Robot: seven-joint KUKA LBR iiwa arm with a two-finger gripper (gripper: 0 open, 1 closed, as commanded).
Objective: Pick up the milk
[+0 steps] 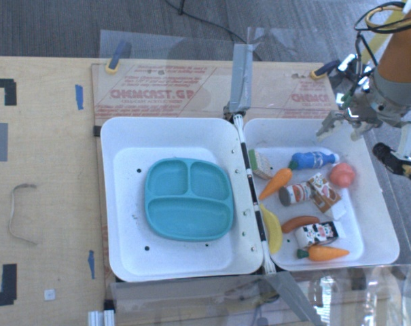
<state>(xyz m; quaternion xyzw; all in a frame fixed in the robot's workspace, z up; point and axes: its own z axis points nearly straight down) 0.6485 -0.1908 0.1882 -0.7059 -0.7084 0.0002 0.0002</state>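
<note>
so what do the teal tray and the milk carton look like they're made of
The teal tray looks like moulded plastic, matte, one even colour with rounded compartment ridges. The milk carton looks like a small toy, probably plastic with a printed black-and-white pattern; too small to be sure.

Arm [395, 60] reaches in, tool [342, 124] spread open, holding nothing.

Red print was seen on the clear sheet [166, 87] taped behind the left bin [117, 148]; its largest line read roughly "CHEMCAST GP". Similar red print on the right sheet [307, 95] was too blurred to be read.
</note>
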